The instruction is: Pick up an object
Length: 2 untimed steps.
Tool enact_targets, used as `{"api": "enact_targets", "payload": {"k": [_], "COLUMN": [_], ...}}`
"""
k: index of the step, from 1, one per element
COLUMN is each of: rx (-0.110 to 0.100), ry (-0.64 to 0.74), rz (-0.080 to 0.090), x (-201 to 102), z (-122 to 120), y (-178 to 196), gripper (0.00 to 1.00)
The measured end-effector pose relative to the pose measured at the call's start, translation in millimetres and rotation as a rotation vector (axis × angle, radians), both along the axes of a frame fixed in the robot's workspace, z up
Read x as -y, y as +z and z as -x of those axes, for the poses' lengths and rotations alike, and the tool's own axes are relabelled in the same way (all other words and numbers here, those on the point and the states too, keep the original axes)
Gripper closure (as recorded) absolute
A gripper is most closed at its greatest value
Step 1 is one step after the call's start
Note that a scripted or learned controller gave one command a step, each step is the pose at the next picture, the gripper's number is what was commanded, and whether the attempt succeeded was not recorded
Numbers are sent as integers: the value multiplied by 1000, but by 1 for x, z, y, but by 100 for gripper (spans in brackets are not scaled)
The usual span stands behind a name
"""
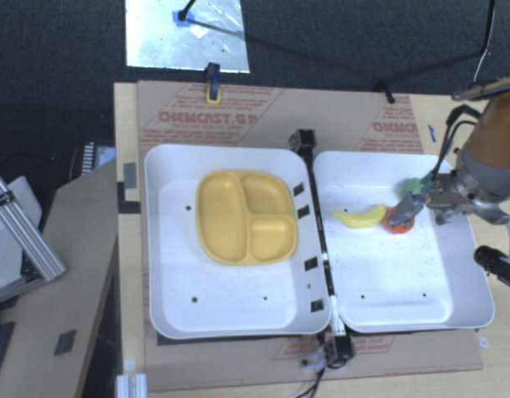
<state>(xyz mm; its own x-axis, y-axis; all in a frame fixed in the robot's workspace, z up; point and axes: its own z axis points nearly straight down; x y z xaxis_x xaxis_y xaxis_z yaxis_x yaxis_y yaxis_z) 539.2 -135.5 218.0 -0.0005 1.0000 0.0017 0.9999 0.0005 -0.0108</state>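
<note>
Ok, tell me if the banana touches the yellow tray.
Apart. The camera view shows the banana in the right bin, the yellow tray in the left bin.

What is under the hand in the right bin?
Under the hand lies a red thing, partly covered, beside the banana. A bit of green shows behind it. What they are stays hidden.

The brown sheet (263, 110) beneath the two bins carries red printed lettering reading "CHEMCAST", followed by characters resembling "GP". The print appears at the sheet's upper left and repeats, partly cut off, at its upper right. Fainter red print along the lower edge is illegible.
</note>
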Motion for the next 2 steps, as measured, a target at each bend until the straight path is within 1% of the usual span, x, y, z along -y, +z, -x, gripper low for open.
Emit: {"api": "enact_targets", "payload": {"k": [1,2], "rx": [12,10], "ry": [3,0], "rz": [2,2], "x": [0,10], "z": [-3,-1], "y": [6,-45], "gripper": [0,0]}}
